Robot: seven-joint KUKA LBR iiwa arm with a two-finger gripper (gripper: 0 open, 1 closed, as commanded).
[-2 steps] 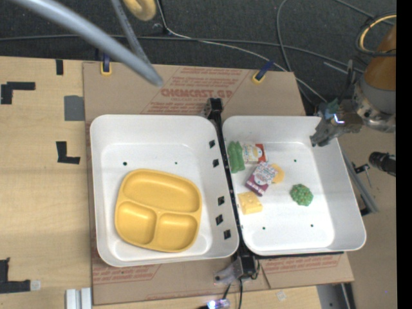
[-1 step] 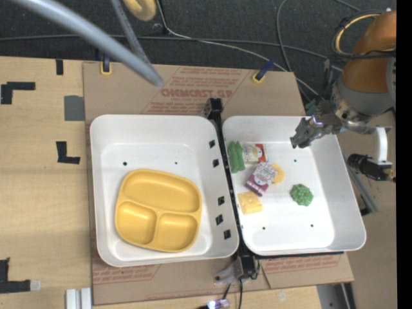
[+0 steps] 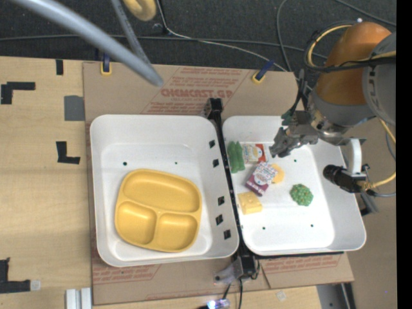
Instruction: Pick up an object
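While the jaws (image 3: 281, 148) hover, the purple packet (image 3: 260, 177) lies below-left.

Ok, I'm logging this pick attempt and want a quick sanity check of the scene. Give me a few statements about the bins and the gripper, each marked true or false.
1. The yellow divided tray lies in the left bin. True.
2. The green broccoli piece sits inside the yellow divided tray. False: it lies on the floor of the right bin, apart from the other items.
3. The gripper is over the right bin, near its far side. True.
4. The purple packet is clamped in the gripper. False: it lies on the bin floor, clear of the gripper.
5. The yellow block lies in the right bin near the divider. True.
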